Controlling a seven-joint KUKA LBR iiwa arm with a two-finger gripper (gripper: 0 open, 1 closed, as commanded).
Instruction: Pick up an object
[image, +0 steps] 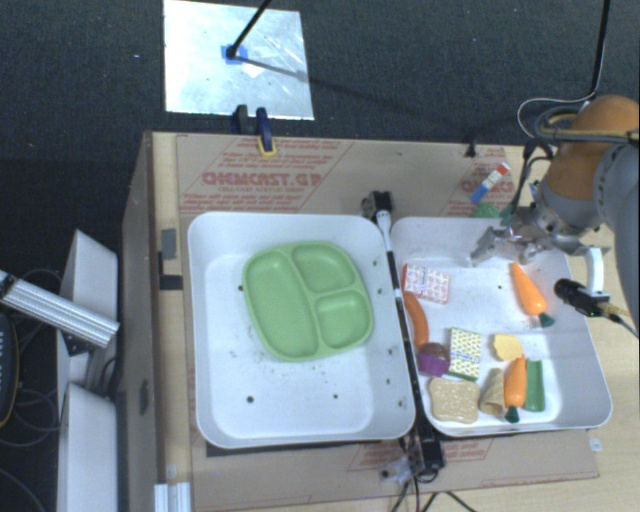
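My gripper (508, 243) hovers over the far part of the right bin (580, 350), reaching in from the right. Just below it an orange toy carrot (527, 288) lies at a slant, its top end close under the gripper; I cannot tell if they touch. Nearer the front of the same bin are a red-and-white patterned packet (427, 283), an orange sausage-like piece (416, 318), a purple piece (433, 357), a green-dotted packet (464, 353), a yellow piece (507, 347), a second carrot (514, 380), a green vegetable (535, 385) and a slice of toast (453, 400).
The left bin (220, 330) holds a green divided plate (308, 300). A black divider rail (395, 310) runs between the bins. A small red, white and blue object (490, 185) lies on the bench behind the right bin.
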